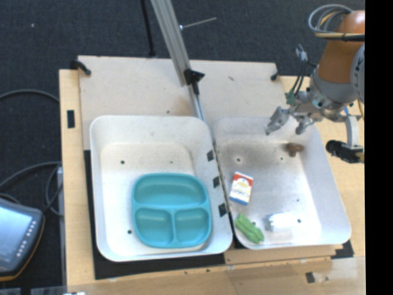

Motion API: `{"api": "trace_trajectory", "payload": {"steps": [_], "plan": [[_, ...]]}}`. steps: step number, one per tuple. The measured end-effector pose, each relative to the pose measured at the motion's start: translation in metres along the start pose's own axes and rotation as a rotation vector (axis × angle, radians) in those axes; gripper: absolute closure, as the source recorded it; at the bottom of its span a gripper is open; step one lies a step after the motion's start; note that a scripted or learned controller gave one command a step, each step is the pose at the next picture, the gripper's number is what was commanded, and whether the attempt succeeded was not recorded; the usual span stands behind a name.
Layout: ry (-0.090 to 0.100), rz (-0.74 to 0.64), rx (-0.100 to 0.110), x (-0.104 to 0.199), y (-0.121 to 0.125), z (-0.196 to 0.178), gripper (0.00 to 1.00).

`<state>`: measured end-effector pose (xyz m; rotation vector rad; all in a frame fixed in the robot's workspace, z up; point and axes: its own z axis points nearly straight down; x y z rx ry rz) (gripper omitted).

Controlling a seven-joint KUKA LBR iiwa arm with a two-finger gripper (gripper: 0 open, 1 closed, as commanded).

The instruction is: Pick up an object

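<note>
The hand [287,121] is seen open and empty over the right bin's [319,165] far edge, while the small carton [241,188], judged light and stiff, is best gripped across its narrow sides.

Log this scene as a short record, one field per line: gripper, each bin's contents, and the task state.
gripper: gripper open, holding nothing, above the far part of the right bin
left bin: teal divided tray
right bin: small carton, green object, white object, small brown object
task state: nothing picked up yet
</note>
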<state>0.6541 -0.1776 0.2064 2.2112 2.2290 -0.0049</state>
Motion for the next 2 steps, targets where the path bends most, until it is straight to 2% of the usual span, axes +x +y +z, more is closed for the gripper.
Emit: {"api": "trace_trajectory", "payload": {"steps": [1, 2], "plan": [[-0.002, -0.005, -0.002, 0.000, 0.001, -0.012, 1.00], [-0.005, -0.009, -0.005, -0.001, 0.001, -0.023, 1.00]]}}
